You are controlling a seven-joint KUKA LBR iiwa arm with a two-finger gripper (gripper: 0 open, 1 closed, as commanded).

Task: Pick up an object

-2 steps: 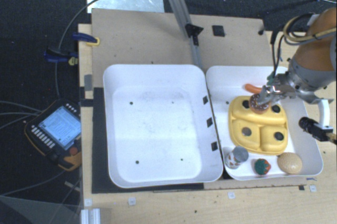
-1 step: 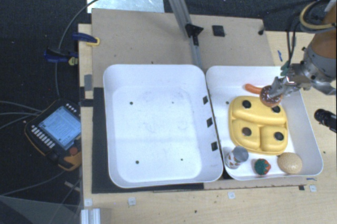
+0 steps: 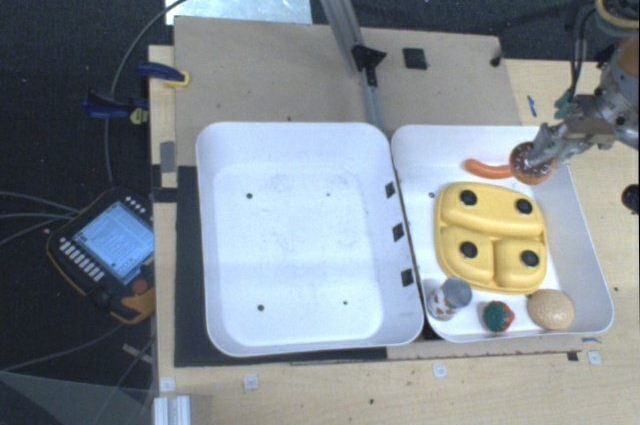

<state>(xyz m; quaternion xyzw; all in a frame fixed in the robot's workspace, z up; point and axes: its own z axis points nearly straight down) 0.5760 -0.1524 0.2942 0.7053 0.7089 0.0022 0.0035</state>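
Observation:
In the right bin [image 3: 590, 258] lie a large yellow moulded piece with dark dots [image 3: 490, 235], an orange sausage-shaped thing [image 3: 487, 169], a small grey and white figure [image 3: 448, 298], a green and red ball [image 3: 497, 315] and a beige egg-shaped thing [image 3: 550, 308]. A brown ring-shaped object [image 3: 527, 164] is at the bin's far right corner. My gripper [image 3: 541, 153] comes in from the right and its tip is right at the brown ring, touching or just above it. The view does not show whether the ring is held.
The left bin [image 3: 215, 213] sits beside the right one on the brown bench. A slanted metal pole [image 3: 340, 8] rises behind the bins. A handheld pendant [image 3: 105, 248] lies off the bench at the left, and cables run along the back.

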